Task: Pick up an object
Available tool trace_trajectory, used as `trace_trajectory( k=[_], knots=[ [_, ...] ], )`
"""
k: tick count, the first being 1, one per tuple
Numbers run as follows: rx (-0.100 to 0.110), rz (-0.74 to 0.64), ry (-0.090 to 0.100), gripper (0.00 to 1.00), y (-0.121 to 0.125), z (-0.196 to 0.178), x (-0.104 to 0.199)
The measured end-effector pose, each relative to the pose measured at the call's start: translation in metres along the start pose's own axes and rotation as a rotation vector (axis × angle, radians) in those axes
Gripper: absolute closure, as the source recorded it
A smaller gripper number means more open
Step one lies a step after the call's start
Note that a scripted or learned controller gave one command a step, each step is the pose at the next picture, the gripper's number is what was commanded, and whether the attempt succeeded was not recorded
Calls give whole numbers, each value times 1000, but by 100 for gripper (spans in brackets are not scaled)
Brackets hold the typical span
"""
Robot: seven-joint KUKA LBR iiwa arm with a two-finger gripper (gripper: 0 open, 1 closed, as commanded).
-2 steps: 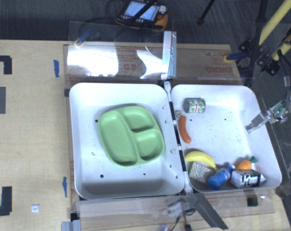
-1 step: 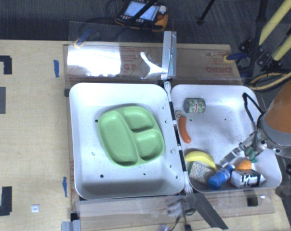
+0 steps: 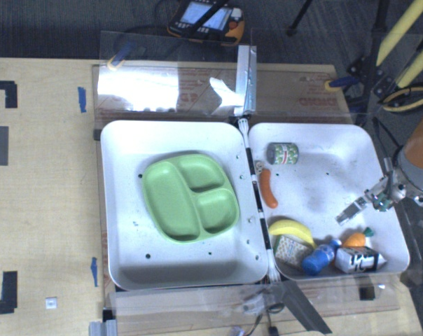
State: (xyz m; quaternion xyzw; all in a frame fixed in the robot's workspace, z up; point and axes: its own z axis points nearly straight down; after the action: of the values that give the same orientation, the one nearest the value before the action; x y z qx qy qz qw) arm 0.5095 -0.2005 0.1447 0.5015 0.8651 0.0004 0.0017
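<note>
The left bin (image 3: 120, 208) holds a green divided plate (image 3: 190, 196), lying a little tilted near the middle of the bin's floor, with one long compartment on its left and two smaller ones on its right.

Just past the divider, the right bin (image 3: 351, 142) has its things gathered along the left wall and the near edge. A small green-labelled can (image 3: 283, 153) lies on its side near the far left corner. Below it, close to the divider, an orange-red sausage-shaped toy, probably a hot dog (image 3: 268, 187), lies lengthwise. Nearer the front, a yellow banana (image 3: 293, 229) curves over a speckled grey packet (image 3: 288, 248). Beside that sits a blue bottle (image 3: 317, 257), then a white carton with black print (image 3: 358, 260) lying on its side, and a small orange fruit (image 3: 354, 241) just behind the carton, touching it.

At the right side of that bin, the gripper (image 3: 353, 211) reaches in from the edge, hanging above bare white floor, apart from the cluster of objects, with the orange fruit nearest to it. Nothing is between its fingers; whether they are spread or pressed together I cannot tell from here.
</note>
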Motion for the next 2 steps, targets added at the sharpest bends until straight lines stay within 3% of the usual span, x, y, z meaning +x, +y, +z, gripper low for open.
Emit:
trace_trajectory(
  k=[1,2],
  knots=[
    [1,-341,4,0,6,-12,57],
    [-2,-337,1,100,7,-22,55]
  ],
)
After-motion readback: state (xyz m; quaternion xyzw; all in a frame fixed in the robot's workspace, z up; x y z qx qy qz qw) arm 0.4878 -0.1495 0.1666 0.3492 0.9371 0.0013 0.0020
